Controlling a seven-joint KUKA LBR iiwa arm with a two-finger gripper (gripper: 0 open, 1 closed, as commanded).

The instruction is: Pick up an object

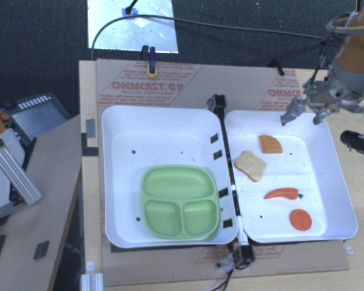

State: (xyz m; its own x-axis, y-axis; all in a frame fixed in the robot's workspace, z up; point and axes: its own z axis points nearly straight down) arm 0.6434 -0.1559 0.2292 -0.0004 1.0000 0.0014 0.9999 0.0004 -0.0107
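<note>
I see the hand [304, 115] spread wide, grasping nothing, above the right bin's [333, 162] far rim. 4 items lie inside; the nearest is an orange-brown piece [270, 144].

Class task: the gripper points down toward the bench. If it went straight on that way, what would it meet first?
Probably the bare floor of the right bin near its far edge. The gripper, fingers open, hangs beyond the orange slice; depth is unclear.
</note>
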